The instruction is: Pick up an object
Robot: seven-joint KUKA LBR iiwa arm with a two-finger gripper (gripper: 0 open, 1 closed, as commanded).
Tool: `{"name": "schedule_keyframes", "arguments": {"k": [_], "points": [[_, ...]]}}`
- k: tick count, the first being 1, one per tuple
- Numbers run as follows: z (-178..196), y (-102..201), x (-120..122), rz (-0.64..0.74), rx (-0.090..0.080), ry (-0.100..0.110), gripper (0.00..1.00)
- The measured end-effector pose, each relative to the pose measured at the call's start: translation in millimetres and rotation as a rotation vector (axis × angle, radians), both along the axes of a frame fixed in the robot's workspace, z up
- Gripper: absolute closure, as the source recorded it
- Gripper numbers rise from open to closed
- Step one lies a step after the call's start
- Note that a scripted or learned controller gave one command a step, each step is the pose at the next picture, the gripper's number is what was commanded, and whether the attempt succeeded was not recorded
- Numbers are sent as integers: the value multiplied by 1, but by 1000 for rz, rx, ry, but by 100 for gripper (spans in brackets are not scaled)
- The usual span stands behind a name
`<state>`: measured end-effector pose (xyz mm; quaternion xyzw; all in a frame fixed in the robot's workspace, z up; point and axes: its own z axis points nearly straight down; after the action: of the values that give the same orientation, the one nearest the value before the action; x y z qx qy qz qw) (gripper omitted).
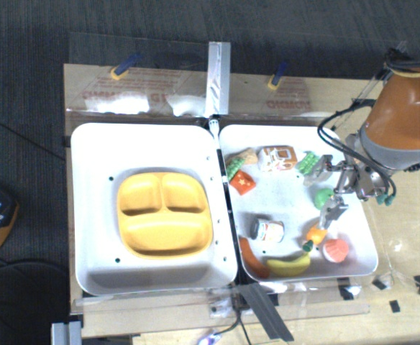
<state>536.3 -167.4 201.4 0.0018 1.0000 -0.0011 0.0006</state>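
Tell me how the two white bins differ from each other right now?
The left bin holds one big thing, a yellow divided tray, while the right bin holds many small ones, such as a banana, a small can and a red block. The arm's tool is over the right bin, with nothing over the left bin. Both are shallow, white and side by side.

One fixed camera above — looking slantwise down on both bins (152,131)

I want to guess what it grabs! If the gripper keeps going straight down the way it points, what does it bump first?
Probably the small orange carrot-like toy just below the gripper, though height is hard to judge here.
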Motion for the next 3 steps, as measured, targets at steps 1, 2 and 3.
{"name": "schedule_keyframes", "arguments": {"k": [1,2,3], "points": [[-106,-2,-47,171,-1,-1,0],[-96,0,-44,174,-4,-4,100],[-96,0,-44,175,-4,-5,0]]}}
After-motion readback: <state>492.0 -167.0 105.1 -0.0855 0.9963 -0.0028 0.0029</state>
